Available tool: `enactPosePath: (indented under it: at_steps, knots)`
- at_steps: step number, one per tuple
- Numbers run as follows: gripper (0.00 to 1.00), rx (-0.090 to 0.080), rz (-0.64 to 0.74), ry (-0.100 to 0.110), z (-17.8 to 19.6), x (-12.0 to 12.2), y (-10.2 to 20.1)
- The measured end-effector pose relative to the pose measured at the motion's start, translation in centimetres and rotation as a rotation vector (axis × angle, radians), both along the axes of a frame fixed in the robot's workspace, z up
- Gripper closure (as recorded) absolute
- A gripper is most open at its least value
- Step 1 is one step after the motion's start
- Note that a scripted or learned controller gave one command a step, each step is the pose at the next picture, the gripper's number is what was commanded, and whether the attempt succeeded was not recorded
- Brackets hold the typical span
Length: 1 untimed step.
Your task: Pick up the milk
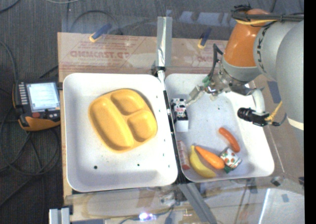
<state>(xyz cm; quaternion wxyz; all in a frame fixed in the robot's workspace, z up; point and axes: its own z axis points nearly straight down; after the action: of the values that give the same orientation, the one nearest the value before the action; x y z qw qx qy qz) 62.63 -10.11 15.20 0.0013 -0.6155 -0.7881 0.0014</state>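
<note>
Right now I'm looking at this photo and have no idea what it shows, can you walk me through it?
One camera fixed above a bench looks down at a slant. The grey machine with the orange band on the right is a robot arm; its hand reaches over the right white bin.

The left white bin holds a yellow divided tray. In the right bin, a small black-and-white milk carton stands at the left wall, close by the hand. Nearer the front lie a sausage, a carrot, a banana and a small patterned item.

The hand's tip is near the carton; whether it grips it is unclear.
</note>
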Motion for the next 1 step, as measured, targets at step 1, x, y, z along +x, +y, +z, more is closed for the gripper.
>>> enactPosePath:
  at_steps: [1]
  knots:
    - [0.00,0.001,0.048,0.001,3.01,-0.21,11.14]
